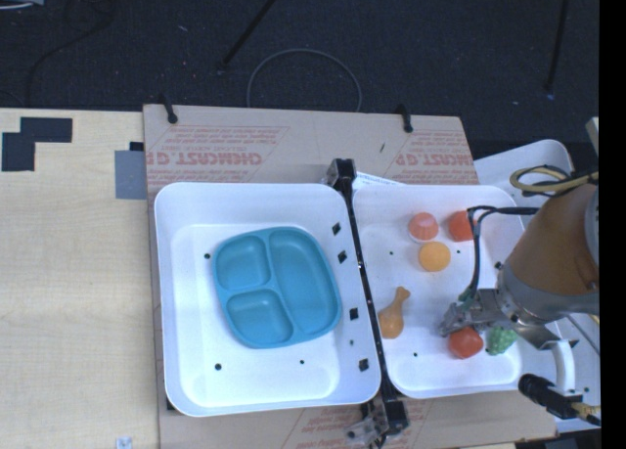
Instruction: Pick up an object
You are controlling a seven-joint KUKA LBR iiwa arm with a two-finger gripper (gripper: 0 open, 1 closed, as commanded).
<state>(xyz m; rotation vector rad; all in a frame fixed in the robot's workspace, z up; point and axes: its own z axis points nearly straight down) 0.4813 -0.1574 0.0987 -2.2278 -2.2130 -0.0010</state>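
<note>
Hovering low over the near right part of the right-hand bin, the gripper sits just above and touching-close to a red tomato-like piece, which lies directly on its near side with a green piece just to the right. How the gripper is set I cannot tell, its tip being dark and partly hidden by the wrist. Judging from this, the red piece is the likeliest target, needing only a short drop toward the near edge, while the drumstick-shaped toy lies to the left, its long axis running near-to-far.
</note>
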